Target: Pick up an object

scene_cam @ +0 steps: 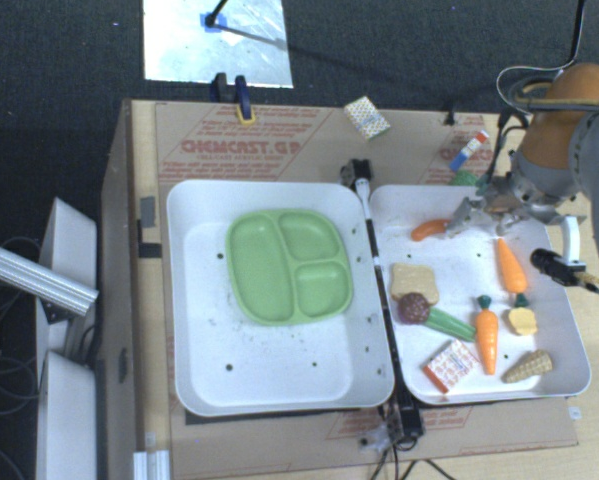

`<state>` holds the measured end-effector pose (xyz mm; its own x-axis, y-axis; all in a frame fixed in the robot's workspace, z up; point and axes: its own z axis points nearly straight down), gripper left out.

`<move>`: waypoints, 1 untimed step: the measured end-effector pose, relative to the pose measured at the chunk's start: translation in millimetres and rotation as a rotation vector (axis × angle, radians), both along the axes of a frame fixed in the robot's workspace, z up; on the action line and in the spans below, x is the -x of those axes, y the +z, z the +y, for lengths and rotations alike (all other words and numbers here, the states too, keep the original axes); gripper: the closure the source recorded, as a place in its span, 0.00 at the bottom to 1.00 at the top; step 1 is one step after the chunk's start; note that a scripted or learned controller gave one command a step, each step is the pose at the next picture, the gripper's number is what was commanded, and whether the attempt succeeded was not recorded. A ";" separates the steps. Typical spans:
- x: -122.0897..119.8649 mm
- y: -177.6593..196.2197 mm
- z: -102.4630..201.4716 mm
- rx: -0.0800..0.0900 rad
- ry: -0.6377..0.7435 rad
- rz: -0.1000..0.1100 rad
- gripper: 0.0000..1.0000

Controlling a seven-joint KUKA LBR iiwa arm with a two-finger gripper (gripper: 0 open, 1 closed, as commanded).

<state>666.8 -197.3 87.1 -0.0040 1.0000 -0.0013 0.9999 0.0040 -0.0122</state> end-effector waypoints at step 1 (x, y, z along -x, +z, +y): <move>0.2 0.0 1.8 0.002 0.000 -0.001 0.00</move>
